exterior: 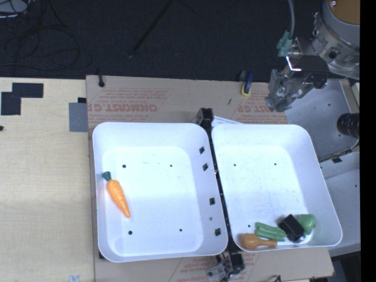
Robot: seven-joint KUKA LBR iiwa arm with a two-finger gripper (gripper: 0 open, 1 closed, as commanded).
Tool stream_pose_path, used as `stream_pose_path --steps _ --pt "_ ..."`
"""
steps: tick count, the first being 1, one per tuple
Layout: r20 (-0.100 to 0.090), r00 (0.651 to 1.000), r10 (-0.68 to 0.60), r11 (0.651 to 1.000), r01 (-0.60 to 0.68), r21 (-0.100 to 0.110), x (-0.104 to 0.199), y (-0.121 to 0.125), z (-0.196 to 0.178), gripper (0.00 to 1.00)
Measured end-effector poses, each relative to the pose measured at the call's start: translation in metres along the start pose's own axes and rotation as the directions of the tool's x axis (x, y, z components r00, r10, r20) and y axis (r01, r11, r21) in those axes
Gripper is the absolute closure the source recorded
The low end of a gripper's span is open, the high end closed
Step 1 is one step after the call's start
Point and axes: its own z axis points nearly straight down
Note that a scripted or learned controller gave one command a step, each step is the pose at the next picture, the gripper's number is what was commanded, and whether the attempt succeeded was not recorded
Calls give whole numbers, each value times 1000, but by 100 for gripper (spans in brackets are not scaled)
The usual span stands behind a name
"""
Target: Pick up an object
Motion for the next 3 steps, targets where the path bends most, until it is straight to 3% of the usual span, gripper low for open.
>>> stream_pose_path --steps 1,2,3 --pt "3 1000 10 1000 -10 19 -12 -29 237 100" --pt "-2 1000 -1 1000 1 -8 72 -16 148 100" --pt "-1 1000 5 1000 -5 -19 68 37 -10 100"
